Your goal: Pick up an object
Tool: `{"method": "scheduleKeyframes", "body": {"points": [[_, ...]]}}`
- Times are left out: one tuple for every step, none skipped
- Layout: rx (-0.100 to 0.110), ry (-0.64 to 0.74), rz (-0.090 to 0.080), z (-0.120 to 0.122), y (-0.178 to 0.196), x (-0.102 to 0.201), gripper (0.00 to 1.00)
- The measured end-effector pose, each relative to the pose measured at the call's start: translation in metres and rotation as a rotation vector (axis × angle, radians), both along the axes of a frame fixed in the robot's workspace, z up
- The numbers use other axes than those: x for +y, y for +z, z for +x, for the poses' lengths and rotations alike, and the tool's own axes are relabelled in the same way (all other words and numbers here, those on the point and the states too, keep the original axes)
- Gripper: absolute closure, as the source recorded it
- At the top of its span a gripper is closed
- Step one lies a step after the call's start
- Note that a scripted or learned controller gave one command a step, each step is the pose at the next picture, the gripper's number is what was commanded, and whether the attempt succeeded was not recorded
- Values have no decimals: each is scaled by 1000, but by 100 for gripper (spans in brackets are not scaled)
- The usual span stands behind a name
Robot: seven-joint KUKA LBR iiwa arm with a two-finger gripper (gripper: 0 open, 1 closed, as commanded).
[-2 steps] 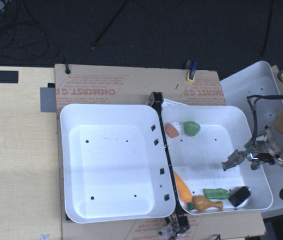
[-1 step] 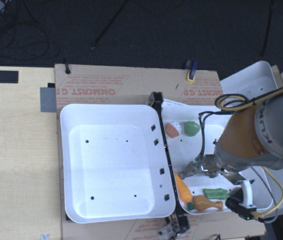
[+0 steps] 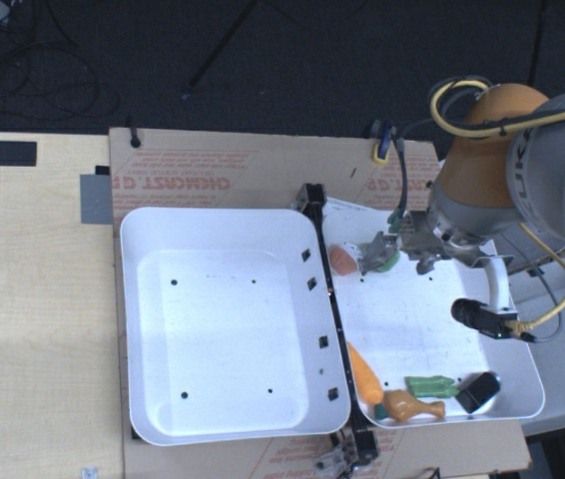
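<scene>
Over the right bin [image 3: 522, 392], the gripper [image 3: 377, 256] is seen low beside a pink toy [image 3: 342, 260].
Whether anything is pinched cannot be told. A carrot [image 3: 364, 373], a green piece [image 3: 429, 386] and a black block [image 3: 477, 391] are laid near the bin's front edge.

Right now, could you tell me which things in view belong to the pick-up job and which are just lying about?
Belonging to the job:
gripper
pink object beside it
green object at the gripper
carrot
green block
tan drumstick-shaped toy
black object
right bin

Lying about:
left bin
cardboard sheet
cables
</scene>
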State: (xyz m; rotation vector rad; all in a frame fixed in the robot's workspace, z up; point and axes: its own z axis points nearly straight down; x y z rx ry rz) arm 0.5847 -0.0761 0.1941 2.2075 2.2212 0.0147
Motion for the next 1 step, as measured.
{"method": "scheduleKeyframes", "body": {"points": [[19, -3, 1, -6, 3, -2, 100]]}}
